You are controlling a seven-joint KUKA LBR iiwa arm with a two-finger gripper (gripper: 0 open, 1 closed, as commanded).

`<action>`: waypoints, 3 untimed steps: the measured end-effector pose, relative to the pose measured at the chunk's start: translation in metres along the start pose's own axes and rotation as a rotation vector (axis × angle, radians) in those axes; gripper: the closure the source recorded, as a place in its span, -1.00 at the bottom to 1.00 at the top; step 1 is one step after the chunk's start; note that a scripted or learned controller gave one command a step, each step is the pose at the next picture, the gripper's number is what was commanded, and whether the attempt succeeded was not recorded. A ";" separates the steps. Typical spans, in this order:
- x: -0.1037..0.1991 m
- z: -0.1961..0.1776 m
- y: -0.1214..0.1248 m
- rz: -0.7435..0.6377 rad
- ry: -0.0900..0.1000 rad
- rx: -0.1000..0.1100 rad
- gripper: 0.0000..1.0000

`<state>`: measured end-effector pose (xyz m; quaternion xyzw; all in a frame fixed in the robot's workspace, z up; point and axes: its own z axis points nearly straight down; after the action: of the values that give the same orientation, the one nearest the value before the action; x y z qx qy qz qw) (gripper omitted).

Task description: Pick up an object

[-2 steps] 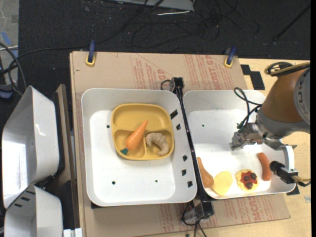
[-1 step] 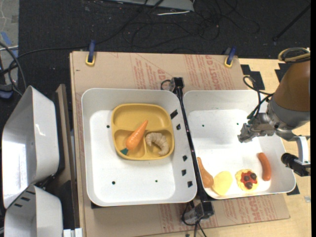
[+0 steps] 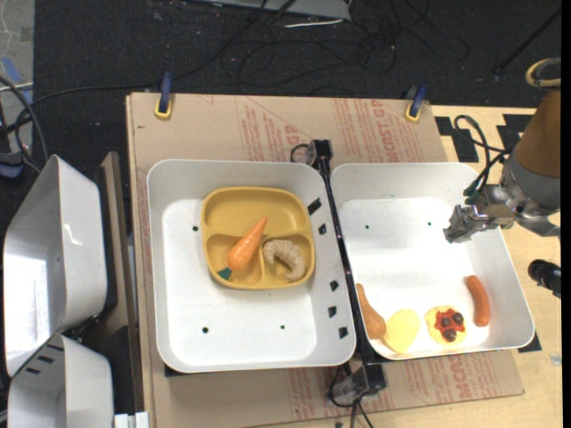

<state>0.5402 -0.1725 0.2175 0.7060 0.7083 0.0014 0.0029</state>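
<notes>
Nothing lifted yet: the sausage (image 3: 479, 300) lies in the right bin (image 3: 419, 185) beside a small tart (image 3: 446, 324), a yellow disc (image 3: 402, 329) and a drumstick (image 3: 370, 312). My hand (image 3: 457, 228) hovers above, apart from them; I cannot tell its grip. The pick remains.

Arm reaches in from the right edge, orange band above the wrist, grey wrist section below it. Gripper (image 3: 457, 228) at the arm's left end, pointing left and slightly down. Nothing seen between the tips.
</notes>
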 end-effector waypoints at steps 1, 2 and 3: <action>0.051 0.008 0.015 -0.004 0.003 0.005 1.00; 0.107 -0.003 0.038 -0.006 0.003 0.002 1.00; 0.167 -0.005 0.060 -0.006 0.004 0.003 1.00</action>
<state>0.5995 -0.0052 0.2229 0.7040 0.7102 0.0017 0.0005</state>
